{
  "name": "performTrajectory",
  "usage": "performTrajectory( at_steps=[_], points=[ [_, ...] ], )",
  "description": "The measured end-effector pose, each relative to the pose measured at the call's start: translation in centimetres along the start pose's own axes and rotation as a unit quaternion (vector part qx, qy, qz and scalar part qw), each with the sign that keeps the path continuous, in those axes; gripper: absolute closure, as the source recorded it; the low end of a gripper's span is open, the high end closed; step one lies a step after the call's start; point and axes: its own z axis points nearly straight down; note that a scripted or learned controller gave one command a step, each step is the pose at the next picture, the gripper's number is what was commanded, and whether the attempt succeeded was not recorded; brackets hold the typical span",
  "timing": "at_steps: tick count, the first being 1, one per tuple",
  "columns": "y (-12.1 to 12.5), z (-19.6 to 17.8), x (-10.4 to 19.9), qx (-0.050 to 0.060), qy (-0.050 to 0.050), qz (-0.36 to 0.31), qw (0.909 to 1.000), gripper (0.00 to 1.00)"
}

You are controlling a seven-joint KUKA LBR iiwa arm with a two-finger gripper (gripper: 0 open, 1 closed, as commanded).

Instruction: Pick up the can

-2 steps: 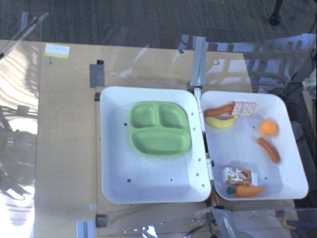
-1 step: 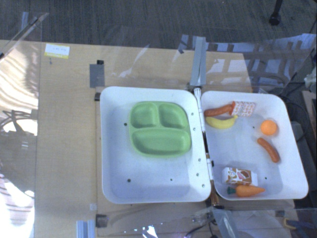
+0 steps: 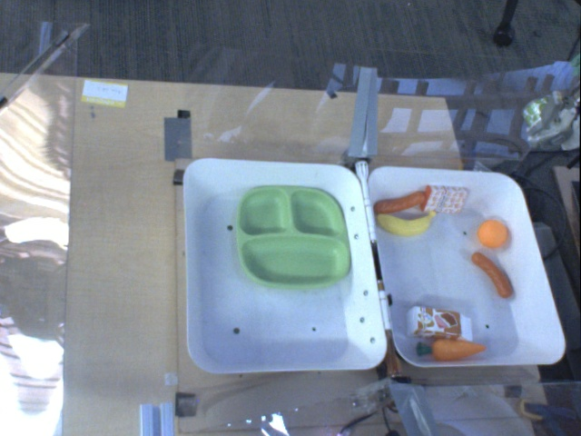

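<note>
The white-and-red printed metal can [image 3: 447, 198] lies on its side just beside the yellow plastic banana [image 3: 405, 224], probably dropped loosely. The gripper's state I cannot tell.

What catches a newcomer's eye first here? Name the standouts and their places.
The light green plastic divided plate sits in the upper middle of the left white bin. In the right white bin, the round orange fruit glows near the far right side, and the yellow banana lies by the dividing wall under a reddish sausage.
</note>
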Motion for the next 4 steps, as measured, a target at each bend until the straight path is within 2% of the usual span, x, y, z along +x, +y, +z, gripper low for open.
performTrajectory(
  at_steps=[1,2,3,4],
  points=[
    [0.2,-1.2,0.1,-0.005,-0.002,-0.003,1.0000,1.00],
    [3.3,14.4,2.9,0.003,0.001,0.025,0.9997,1.00],
    [-1.1,33.0,-2.6,0.005,0.001,0.086,0.9963,1.00],
    [1.4,14.5,0.9,0.001,0.000,0.180,0.9837,1.00]
  ],
)
